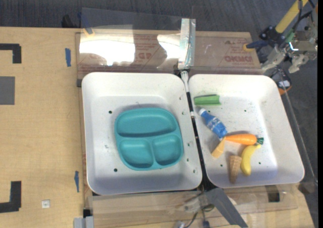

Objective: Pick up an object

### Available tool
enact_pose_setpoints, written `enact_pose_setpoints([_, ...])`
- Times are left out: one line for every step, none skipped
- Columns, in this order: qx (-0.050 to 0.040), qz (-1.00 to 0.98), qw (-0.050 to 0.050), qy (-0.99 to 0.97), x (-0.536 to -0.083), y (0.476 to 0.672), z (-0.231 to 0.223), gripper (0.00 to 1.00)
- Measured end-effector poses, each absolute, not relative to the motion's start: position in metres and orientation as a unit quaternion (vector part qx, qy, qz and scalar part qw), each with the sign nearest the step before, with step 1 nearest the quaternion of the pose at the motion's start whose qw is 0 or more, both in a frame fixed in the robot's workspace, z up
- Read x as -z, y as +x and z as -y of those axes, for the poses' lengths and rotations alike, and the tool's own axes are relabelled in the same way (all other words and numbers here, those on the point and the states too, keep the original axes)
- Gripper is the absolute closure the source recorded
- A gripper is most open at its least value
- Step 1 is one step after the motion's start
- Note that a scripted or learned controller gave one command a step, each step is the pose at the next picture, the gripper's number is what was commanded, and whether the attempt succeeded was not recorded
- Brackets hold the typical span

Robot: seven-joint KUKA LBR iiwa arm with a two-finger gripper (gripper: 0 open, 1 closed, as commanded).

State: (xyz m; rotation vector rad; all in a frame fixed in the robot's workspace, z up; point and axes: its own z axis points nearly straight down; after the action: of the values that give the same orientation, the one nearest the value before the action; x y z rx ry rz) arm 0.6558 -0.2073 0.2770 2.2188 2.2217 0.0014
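The right bin (267, 96) holds several small toys. A green block (207, 100) lies near its back left corner. Below it a blue bottle (213, 124) lies at a slant. An orange carrot (241, 139) rests across the middle, touching a yellow banana (247, 159) at its right end. A tan cone (234, 167) stands beside the banana near the front wall. A small orange-yellow piece (218, 148) lies under the carrot's left end. The left bin (96, 121) holds a teal divided plate (149, 137).
A clear plastic sheet (131, 45) and a metal post (186, 43) stand behind the bins. Clamps and a yellow cable (288, 30) crowd the back right corner beyond the right bin. Wooden bench (35, 121) stretches to the left.
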Motion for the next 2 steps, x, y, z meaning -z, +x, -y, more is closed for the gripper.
enact_pose_setpoints([0.0001, -0.690, 0.001, 0.724, -0.252, 0.668, 0.222, 0.00])
enact_pose_setpoints([-0.0013, -0.724, 0.003, 0.690, -0.278, 0.668, 0.193, 0.00])
